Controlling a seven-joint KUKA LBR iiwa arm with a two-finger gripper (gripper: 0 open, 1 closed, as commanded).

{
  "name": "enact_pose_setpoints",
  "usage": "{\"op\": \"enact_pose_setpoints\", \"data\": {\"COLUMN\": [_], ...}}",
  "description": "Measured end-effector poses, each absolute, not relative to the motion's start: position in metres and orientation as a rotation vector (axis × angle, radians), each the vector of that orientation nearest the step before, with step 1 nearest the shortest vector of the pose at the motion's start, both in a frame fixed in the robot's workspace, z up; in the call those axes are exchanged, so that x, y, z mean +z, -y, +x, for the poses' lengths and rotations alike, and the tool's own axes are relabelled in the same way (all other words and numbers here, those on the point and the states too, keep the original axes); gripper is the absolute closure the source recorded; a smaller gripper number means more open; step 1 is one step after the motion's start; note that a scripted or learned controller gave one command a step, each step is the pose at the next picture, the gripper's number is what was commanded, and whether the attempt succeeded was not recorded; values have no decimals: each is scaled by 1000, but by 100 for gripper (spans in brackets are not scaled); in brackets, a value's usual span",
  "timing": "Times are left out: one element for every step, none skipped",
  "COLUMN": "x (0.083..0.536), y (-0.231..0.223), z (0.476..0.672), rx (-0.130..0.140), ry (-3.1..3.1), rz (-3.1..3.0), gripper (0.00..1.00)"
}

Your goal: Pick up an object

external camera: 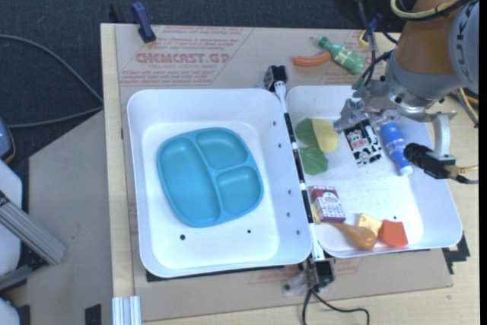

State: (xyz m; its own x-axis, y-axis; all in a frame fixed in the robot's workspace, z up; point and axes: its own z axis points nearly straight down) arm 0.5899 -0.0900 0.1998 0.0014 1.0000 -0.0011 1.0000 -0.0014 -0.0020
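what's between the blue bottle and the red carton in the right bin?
Bare white bin floor between the blue bottle and the red carton, per the camera view.

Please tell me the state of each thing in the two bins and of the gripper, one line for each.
Blue plate: flat in left bin, nothing on it.
Blue bottle: lying on its side, right bin.
Black-and-white box: lying below gripper.
Red box: lying flat.
Gripper: low over right bin.
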Motion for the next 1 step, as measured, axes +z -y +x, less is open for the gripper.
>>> {"op": "enact_pose_setpoints", "data": {"x": [235], "y": [29], "z": [614], "rx": [-5], "ry": [2225], "rz": [-2221], "gripper": [100]}}
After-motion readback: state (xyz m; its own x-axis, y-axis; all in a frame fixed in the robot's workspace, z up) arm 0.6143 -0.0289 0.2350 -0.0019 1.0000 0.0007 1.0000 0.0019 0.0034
